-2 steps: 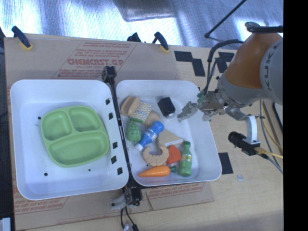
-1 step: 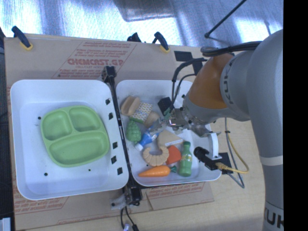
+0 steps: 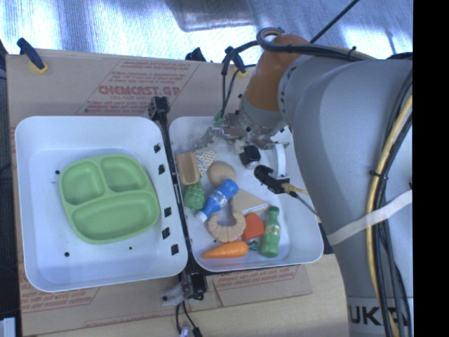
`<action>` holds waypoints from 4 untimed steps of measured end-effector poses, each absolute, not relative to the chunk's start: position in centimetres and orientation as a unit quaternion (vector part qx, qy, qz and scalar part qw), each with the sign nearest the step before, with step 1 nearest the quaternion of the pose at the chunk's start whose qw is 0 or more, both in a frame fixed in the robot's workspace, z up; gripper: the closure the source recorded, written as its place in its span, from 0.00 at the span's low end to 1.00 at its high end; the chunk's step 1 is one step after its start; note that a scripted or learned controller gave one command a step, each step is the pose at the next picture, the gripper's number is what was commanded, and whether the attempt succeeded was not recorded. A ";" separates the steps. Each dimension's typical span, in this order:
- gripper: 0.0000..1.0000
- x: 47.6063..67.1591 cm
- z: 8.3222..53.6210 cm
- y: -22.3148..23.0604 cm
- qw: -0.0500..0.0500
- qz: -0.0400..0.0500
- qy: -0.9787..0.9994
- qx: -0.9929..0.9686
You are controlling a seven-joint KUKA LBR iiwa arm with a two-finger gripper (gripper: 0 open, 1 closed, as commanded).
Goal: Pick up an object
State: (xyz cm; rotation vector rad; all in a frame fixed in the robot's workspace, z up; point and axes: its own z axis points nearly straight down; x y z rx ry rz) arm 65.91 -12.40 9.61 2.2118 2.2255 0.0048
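Observation:
The right bin [image 3: 306, 239] holds a heap of toy food. In it lie a blue bottle [image 3: 219, 196], a beige egg-shaped piece [image 3: 221, 172], a wooden block [image 3: 187, 168], a green broccoli [image 3: 194, 196], a tan ring [image 3: 228, 227], a carrot [image 3: 226, 250] and a green bottle [image 3: 271, 232]. My gripper [image 3: 229, 133] hangs low over the far end of this bin, just behind the egg-shaped piece and the block. The orange wrist band [image 3: 270, 79] sits above it. Nothing is visibly held.
The left bin [image 3: 28, 188] carries a green divided plate [image 3: 109, 196]. Black clips [image 3: 160, 107] stand along the divider between the bins. The grey arm [image 3: 344, 153] covers the right side, with cables [image 3: 280, 181] hanging over the right bin's edge.

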 end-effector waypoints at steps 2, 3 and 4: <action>0.00 54.3 9.6 -9.3 0.005 0.003 0.709 0.705; 0.00 49.6 9.6 -9.9 0.006 0.004 0.709 0.705; 1.00 49.8 10.7 -10.0 0.008 0.004 0.711 0.703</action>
